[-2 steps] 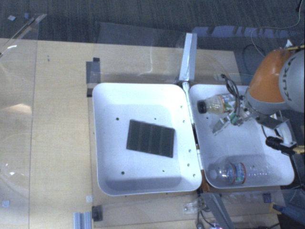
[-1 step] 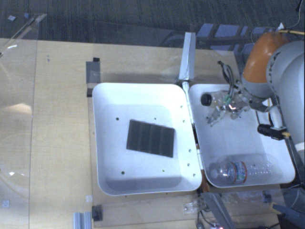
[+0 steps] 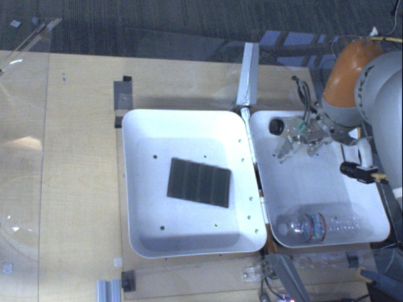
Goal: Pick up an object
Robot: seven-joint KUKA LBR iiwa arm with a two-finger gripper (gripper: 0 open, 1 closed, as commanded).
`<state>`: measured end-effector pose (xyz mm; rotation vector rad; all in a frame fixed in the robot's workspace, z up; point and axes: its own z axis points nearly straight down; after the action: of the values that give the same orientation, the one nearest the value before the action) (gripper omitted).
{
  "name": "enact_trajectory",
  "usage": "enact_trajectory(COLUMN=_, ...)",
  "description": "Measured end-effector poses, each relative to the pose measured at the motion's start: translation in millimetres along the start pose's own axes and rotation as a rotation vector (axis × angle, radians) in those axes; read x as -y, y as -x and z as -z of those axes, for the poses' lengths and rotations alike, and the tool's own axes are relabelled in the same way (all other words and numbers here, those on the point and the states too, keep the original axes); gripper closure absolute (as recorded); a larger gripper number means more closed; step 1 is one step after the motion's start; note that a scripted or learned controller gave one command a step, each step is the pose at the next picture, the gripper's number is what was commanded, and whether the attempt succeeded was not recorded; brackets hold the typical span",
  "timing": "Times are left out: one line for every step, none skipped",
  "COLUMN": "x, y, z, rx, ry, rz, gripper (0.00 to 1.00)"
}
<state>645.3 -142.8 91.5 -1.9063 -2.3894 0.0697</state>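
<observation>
Bottle (image 3: 313,226), clear with a blue label, lying on its side against near wall of right bin (image 3: 327,181). Beyond bottle, toward far end of same bin: gripper (image 3: 288,151) over bare floor, nothing seen in it; apart or together, cannot tell. Small black lump (image 3: 276,126) further beyond bottle, just beside gripper. Across divider from bottle: left bin (image 3: 141,168), holding one dark ribbed pad (image 3: 199,182), flat, mid-floor. Judged: nothing lifted yet; grasp and raise both left to do.
</observation>
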Motion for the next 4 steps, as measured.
enact_trajectory(x=6, y=50, z=-6, rx=-0.032, ry=-0.002, rz=-0.106, gripper=0.00)
enact_trajectory(x=12, y=34, z=-8, rx=0.017, ry=0.031, rz=-0.050, gripper=0.00)
enact_trajectory(x=3, y=40, z=4, rx=-0.002, ry=0.021, rz=-0.153, gripper=0.00)
enact_trajectory(x=23, y=58, z=77, rx=0.027, ry=0.096, rz=-0.257, gripper=0.00)
